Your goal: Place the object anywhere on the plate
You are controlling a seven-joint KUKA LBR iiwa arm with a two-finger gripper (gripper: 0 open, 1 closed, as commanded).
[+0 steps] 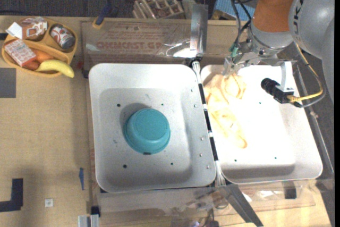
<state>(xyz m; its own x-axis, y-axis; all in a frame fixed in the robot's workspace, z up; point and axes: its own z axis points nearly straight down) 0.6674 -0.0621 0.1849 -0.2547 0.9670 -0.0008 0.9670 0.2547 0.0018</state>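
Plate (147, 130), teal and round, sits mid-left of the frame in the left bin (106, 82), while the gripper (234, 64) hangs over the right bin (287, 162) at upper right, its finger state impossible to tell.

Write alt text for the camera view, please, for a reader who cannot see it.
A teal plate, upside down, lies in the left white bin. The gripper hangs over the right bin's far left corner, above a pale yellow object.
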